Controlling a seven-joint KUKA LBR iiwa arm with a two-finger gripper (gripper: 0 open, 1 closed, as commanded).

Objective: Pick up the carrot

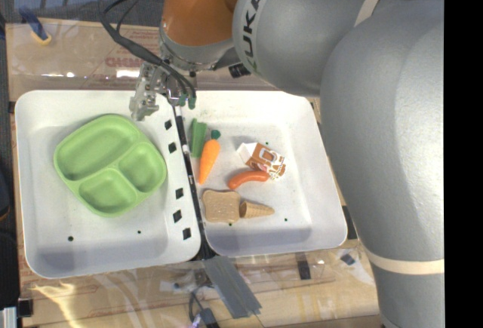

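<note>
The carrot (208, 159) is orange with a green top and lies lengthwise at the left side of the right bin (302, 123), close to the divider. My gripper (162, 102) hangs above the wall between the two bins, up and to the left of the carrot's green end. Its fingers stand open and apart from the carrot, with nothing between them. The grey arm with its orange band covers the upper right of the view.
The right bin also holds a red sausage (247, 179), a crumpled wrapper (264, 159), a bread slice (219, 207) and an ice-cream cone (258, 209). A green divided plate (109, 164) sits in the left bin (45, 243).
</note>
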